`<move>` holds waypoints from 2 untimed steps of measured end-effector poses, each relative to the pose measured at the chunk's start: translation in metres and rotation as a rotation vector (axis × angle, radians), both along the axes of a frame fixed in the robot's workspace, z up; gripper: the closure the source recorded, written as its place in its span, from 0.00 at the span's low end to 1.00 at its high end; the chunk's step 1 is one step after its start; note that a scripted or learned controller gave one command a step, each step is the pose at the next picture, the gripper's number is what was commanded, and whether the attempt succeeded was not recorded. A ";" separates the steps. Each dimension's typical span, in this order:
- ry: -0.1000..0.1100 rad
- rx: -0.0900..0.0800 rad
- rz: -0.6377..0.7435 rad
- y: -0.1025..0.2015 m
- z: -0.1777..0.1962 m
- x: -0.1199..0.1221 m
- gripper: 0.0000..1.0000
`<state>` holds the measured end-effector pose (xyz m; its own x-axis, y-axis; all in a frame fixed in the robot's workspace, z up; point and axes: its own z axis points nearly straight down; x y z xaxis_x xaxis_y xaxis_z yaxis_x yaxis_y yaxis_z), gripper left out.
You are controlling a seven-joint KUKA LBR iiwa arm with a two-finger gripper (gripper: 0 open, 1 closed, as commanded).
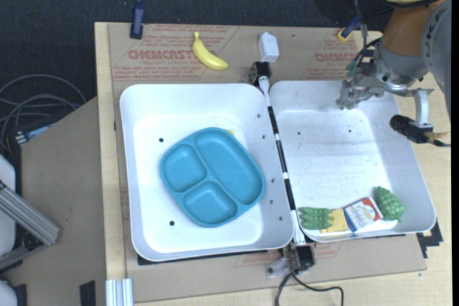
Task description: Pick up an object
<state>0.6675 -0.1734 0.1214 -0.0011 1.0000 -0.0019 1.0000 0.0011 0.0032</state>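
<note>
- hanging over the far right corner of the right bin point(401, 154), the gripper point(351, 98) sits at the end of the grey arm point(409, 25) with its orange band.
- i cannot tell how its fingers stand; they are too small and dark against the bin's rim to read, and nothing shows between them.
- along the near edge of the right bin lie three things in a row: a green and yellow toy point(318, 218) near the divider, a small red, white and blue packet point(362, 214) just beside it, and a knobbly green toy point(389, 203) toward the right corner.
- all three lie well apart from the gripper, at the opposite end of the bin.
- the left bin point(143, 118) holds a blue plate point(210, 175) with three compartments, lying flat near the middle.
- a yellow banana point(207, 54) rests on the cardboard bench point(165, 54) beyond the left bin.
- a small blue object point(137, 19) sits at the bench's far left edge.
</note>
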 end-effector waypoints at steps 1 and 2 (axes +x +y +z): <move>0.000 0.001 0.000 0.056 0.050 0.000 1.00; 0.004 0.003 0.000 0.118 0.063 -0.043 1.00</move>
<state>0.6241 -0.0549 0.1848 -0.0014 1.0000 0.0014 1.0000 0.0014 -0.0012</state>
